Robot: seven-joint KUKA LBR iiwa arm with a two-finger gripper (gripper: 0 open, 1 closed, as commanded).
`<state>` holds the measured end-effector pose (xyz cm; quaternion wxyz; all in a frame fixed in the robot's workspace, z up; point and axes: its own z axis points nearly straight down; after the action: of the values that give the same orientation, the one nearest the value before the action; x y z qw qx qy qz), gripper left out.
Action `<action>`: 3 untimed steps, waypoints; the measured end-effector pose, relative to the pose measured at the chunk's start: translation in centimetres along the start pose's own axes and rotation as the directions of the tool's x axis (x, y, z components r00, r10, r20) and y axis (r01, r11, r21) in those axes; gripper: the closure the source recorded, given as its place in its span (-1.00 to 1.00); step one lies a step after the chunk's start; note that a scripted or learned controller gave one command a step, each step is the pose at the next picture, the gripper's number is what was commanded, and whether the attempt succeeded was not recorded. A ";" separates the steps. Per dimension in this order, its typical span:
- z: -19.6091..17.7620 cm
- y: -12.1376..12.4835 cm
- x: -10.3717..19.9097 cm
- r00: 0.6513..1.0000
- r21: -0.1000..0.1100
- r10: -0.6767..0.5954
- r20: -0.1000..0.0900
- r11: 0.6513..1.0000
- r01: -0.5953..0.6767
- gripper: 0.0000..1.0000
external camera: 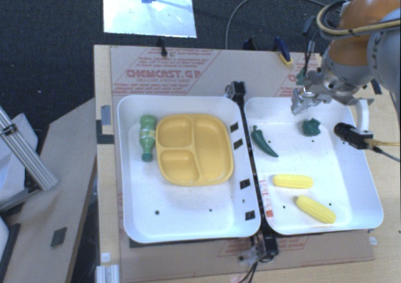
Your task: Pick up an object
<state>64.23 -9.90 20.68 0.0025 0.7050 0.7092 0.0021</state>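
My gripper (302, 105) hangs over the far part of the right bin (360, 178), with nothing visibly in it. A small dark green lump (311, 127) lies just below and to the right of it, apart from it. To its left a green chili pepper (263, 141) rests near the bin's left wall. Two yellow corn cobs lie toward the front: one (292, 181) lengthwise, the other (315, 209) slanted closer to the front edge.
The left bin (135, 213) holds a yellow divided plate (193, 149) and a green bottle (147, 137) lying beside the plate's left edge. A black divider (245, 156) with clips runs between the bins. The grey and orange arm (363, 31) reaches in from the upper right.
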 end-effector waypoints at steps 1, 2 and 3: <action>-6.0 0.7 0.8 1.000 -0.003 -0.001 0.000 1.000 0.001 1.00; -6.0 -1.8 5.4 1.000 0.006 -0.003 -0.002 1.000 0.003 1.00; -5.6 -4.4 9.8 1.000 0.007 -0.002 -0.001 1.000 0.002 1.00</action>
<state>59.76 -0.09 26.25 -0.0004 0.7042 0.7100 0.0001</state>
